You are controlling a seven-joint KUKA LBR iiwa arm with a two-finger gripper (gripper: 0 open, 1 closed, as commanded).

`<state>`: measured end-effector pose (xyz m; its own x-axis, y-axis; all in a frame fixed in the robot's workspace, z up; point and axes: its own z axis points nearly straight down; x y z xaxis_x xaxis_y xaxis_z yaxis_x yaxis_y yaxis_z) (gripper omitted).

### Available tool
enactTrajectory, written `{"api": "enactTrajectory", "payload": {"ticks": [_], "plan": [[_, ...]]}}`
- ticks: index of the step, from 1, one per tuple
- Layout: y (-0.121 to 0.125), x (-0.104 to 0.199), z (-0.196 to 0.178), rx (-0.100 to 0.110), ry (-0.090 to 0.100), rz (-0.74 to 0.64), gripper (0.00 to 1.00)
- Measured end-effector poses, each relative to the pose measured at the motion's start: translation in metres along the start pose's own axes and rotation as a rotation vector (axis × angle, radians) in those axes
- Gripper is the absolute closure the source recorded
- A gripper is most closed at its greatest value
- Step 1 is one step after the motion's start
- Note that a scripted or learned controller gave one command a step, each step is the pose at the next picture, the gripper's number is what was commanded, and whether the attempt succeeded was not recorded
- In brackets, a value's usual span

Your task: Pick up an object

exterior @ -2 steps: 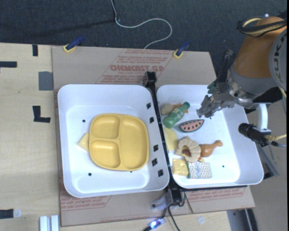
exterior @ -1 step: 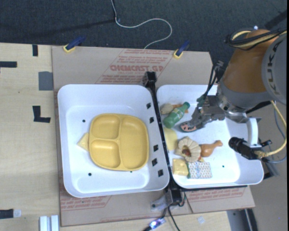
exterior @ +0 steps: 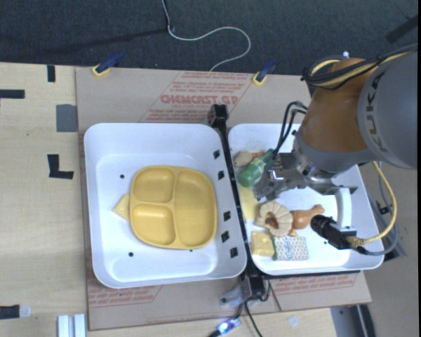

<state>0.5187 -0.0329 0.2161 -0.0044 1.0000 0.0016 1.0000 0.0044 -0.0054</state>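
1. Arm position. The arm (exterior: 340, 118) enters from the right and stands over the right bin (exterior: 323, 264). The gripper (exterior: 275, 179) is low over the left half of that bin, near the divider between the two bins.

2. Gripper state. Cannot tell: the wrist and arm body hide the opening from above. No item is visibly gripped.

3. Items in the right bin, relative to the gripper.
- Green item (exterior: 248, 173): just left of the gripper, close against it. Whether they touch cannot be determined.
- Small beige item (exterior: 243, 159): on the far side of the green item, beside the divider.
- Ribbed beige item (exterior: 275, 217): directly on the near side of the gripper, on the bin floor and apart from it.
- Tan drumstick-shaped item (exterior: 306, 216): just right of the ribbed item, touching it or nearly so.
- Yellow block (exterior: 262, 244) and patterned packet (exterior: 292, 248): side by side by the near wall, well clear of the gripper.

4. Left bin (exterior: 105, 188). A yellow divided plate (exterior: 174, 207) lies flat at its centre, well apart from the gripper. A pale yellow corner (exterior: 121, 206) projects from under the plate's left edge.
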Motion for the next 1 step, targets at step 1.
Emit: {"api": "enactTrajectory", "payload": {"ticks": [1], "plan": [[-0.0078,0.0268,-0.0165,-0.004,-0.001,0.0,1.0]]}}
